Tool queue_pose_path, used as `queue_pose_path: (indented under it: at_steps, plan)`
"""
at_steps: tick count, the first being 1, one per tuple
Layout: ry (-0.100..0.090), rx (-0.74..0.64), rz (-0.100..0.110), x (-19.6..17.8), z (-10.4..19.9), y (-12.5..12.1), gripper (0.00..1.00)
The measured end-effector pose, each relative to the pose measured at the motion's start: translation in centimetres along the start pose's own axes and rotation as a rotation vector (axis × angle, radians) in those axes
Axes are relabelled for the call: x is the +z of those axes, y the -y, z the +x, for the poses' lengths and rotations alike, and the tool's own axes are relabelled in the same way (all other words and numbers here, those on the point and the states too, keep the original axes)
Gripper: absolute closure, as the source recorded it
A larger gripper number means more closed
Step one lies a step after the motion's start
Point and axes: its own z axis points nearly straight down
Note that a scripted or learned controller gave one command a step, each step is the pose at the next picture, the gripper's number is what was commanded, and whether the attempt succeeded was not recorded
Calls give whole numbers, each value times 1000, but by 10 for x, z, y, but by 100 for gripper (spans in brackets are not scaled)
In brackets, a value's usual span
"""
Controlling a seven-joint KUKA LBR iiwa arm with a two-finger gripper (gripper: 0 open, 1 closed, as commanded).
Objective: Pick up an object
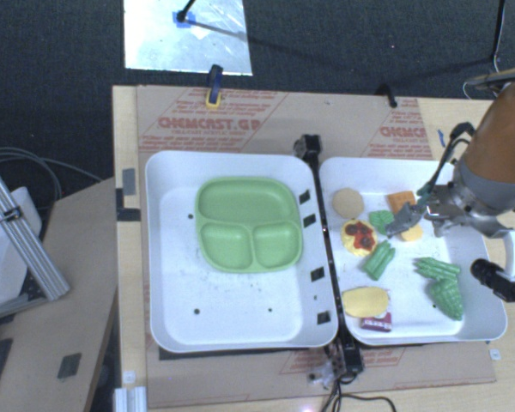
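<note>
Red block lettering is showing on the brown protective sheet lying under the two white bins. At the sheet's far left, just beyond the left bin, the print is reading roughly "CHEMCAST GP", slanting slightly across the surface, with a fainter, smaller line above it that is staying too blurred to read. At the far right, beyond the right bin, the same red print is repeating, partly cut by the arm, so only "CHEMC..." is coming through clearly. More red marks are peeking out along the sheet's near edge below the bins, too small to make out.
</note>
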Motion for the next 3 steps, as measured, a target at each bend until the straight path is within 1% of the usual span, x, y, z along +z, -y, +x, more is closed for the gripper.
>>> queue_pose_path:
  at_steps: [1, 2, 3]
  plan:
    - [-6, -10, 6, 4, 72, 55, 0]
    - [-1, 2, 9, 109, 16, 33, 0]
    - [-2, -2, 0, 93, 19, 30, 100]
